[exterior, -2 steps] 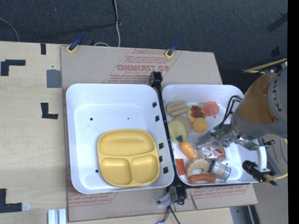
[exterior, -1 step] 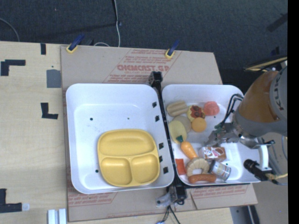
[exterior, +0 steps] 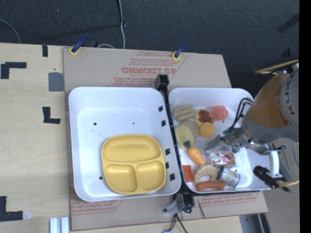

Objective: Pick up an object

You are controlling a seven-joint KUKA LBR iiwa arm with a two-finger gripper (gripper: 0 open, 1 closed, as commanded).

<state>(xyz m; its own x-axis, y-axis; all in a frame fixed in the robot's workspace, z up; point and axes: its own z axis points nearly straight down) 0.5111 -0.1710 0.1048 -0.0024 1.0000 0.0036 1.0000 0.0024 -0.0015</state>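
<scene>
Pincer [exterior: 217,143] fingers are being held low in the right bin [exterior: 245,95], at mid right of the frame; whether they are apart or together cannot be told. Just beside them, toy food is lying clustered: an orange carrot [exterior: 196,155], a pale yellow-green piece [exterior: 184,135], an orange ball [exterior: 207,129], a pink round piece [exterior: 220,112], a tan bun [exterior: 184,112], a sausage [exterior: 210,185] and a small can [exterior: 230,178]. A yellow divided tray [exterior: 133,162] is sitting in the left bin [exterior: 82,101]. Both bins are resting on brown cardboard [exterior: 141,69] over a pale wooden tabletop [exterior: 26,144], with dark carpet [exterior: 194,13] along the upper frame.
</scene>
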